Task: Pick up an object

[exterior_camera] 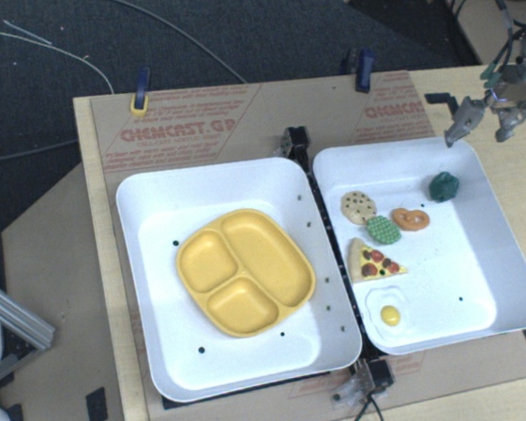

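Fried egg at 6 o'clock of right bin; pizza slice, cookie, donut above. Yellow tray in left bin. Gripper at 1 o'clock, fingers apart, holding nothing.

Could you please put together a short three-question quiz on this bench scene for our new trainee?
1. True or false: the yellow divided plate lies in the same bin as the pizza slice.
2. Which item in the right bin lies nearest the gripper? A) the fried egg B) the dark green lump C) the cookie
3. Fill in: the green waffle-textured piece lies between the cookie and the ____ .

Key
1. False: the plate is in the left bin, the pizza slice in the right one.
2. B.
3. Pizza slice; the donut sits beside it, toward the right.
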Robot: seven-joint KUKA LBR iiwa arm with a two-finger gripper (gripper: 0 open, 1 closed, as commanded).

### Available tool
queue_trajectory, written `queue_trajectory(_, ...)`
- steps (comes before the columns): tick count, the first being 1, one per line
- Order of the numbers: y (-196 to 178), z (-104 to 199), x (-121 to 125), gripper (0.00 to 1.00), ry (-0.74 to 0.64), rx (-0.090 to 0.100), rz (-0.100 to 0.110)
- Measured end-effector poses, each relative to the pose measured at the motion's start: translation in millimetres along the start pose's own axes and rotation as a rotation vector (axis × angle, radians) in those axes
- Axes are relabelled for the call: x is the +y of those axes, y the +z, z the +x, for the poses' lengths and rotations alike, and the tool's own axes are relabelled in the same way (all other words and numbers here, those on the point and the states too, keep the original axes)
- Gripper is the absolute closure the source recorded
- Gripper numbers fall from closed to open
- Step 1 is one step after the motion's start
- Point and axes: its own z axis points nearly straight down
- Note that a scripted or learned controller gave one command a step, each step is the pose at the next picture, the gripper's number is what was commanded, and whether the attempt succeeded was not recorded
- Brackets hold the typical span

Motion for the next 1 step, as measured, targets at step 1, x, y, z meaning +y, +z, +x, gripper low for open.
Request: queue_trajectory(1, -9.0, 1.0, 2.5, 0.00, -0.004, -0.004, -0.014)
